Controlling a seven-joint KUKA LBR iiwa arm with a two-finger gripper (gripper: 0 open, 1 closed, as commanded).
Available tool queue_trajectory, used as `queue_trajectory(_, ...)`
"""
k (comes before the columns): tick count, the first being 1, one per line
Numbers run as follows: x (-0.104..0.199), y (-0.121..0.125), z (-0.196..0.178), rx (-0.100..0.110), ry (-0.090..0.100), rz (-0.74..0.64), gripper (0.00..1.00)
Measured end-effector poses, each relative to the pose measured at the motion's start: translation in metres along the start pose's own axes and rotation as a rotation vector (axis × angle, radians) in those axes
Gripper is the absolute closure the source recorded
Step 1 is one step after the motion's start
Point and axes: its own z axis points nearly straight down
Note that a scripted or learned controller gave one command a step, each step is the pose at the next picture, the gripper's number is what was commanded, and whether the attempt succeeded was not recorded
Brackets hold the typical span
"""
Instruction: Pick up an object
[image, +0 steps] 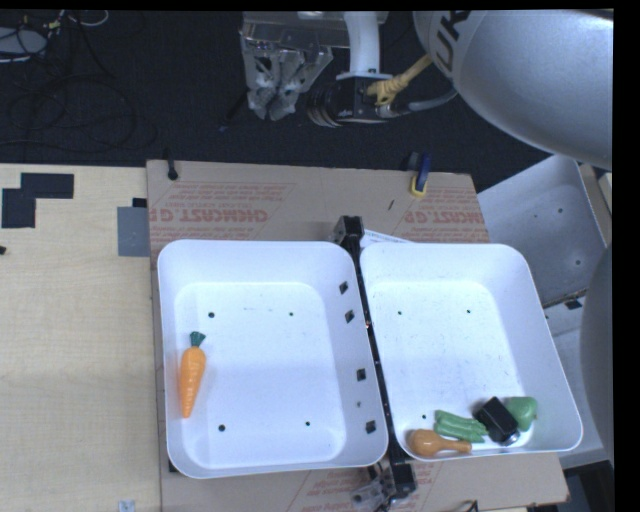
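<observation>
The left bin (170, 300) holds a single toy carrot (191, 374), orange with a green top, lying lengthwise close against the left wall toward the near side. The rest of that bin's floor is bare. A black hinge strip (362, 350) joins the two bins down the middle.

The right bin (460, 270) has its items crowded into the near right corner: an orange pear-shaped piece (436, 443) at the near wall, a green bean pod (460, 426) just beside it, a small black block (497, 419) touching the pod, and a green rounded piece (522, 408) partly behind the block.

The gripper (284, 88) hangs at the far side, above the dark floor beyond the cardboard sheet (300, 205), well apart from both bins. Whether the tool is released or clenched cannot be told from this angle; nothing is seen in it. The grey arm (530, 60) bulks in from the far right.

Judgement: the task is at its opening step, with no item approached. The carrot appears the easiest target, being alone, though its closeness to the wall may crowd one side of the tool. The next move calls for travel toward the near side over a chosen item, then a descent aligned across its narrow width.
</observation>
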Motion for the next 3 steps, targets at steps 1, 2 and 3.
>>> queue_trajectory(1,-0.0005,-0.0004,0.0001,0.001,-0.001,-0.002,1.0)
queue_trajectory(2,-0.0005,-0.0005,0.0001,0.001,-0.001,-0.002,1.0)
queue_trajectory(3,-0.0004,-0.0005,0.0001,0.002,-0.001,-0.002,1.0)
